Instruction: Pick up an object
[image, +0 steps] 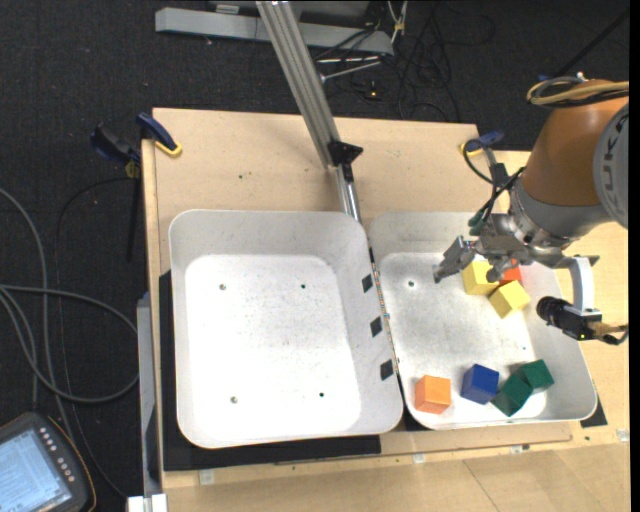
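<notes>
The tool (478, 262) hangs low over the yellow blocks (482, 277) in the right bin (430, 300), lining up a grab; its grip state I cannot tell.

two white bins (268, 225) sit side by side on one counter (250, 150). the blocks number seven: two yellow blocks (480, 278), two green blocks (537, 374), one orange block (433, 393), one blue block (481, 382), and one red block (512, 273), mostly hidden. two blue clamps (155, 130) grip the counter's far corners.
</notes>
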